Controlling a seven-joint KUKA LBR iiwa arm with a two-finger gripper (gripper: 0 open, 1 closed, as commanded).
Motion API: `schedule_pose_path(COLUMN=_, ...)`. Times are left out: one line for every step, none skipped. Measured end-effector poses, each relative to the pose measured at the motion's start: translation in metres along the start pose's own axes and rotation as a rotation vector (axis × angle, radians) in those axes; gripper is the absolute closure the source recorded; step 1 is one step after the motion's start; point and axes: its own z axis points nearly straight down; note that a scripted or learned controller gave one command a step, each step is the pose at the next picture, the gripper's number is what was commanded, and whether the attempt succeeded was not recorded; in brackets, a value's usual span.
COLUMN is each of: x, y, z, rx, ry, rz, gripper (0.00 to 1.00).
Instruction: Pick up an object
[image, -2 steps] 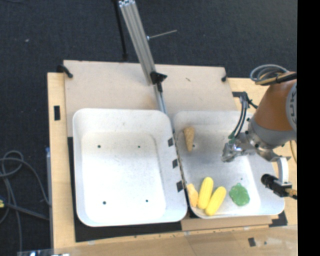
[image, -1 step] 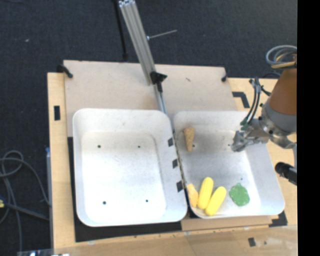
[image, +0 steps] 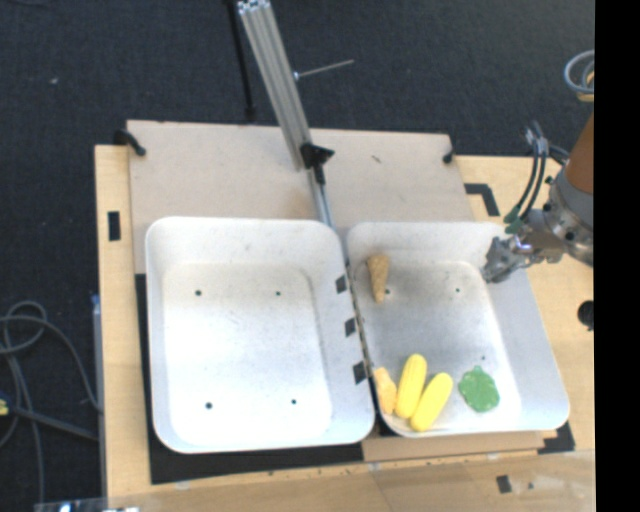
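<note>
Hand (image: 500, 262) sits at the right bin's (image: 530, 330) upper-right rim, finger state can't tell, nothing visibly held, probably staging above the pickables: tan piece (image: 378, 277) upper left, two yellow pieces (image: 421, 391) and green lump (image: 480, 390) clustered at bottom edge.

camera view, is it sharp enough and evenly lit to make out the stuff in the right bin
Camera view: soft and grainy overall, lighting even, no strong glare on the right bin; the two yellow pieces and the green piece read clearly by colour, the tan piece has blurred edges, and the hand at the bin's right rim is too smeared to show detail.
</note>
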Motion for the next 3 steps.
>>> schedule_pose_path(x=0.051, y=0.008, z=0.016, rx=0.008, ry=0.002, rz=-0.001, gripper=1.0)
schedule_pose_path(x=0.101, y=-0.002, z=0.019, rx=0.008, ry=0.002, rz=-0.001, gripper=1.0)
schedule_pose_path(x=0.158, y=0.005, z=0.035, rx=0.012, ry=0.003, rz=-0.002, gripper=1.0)
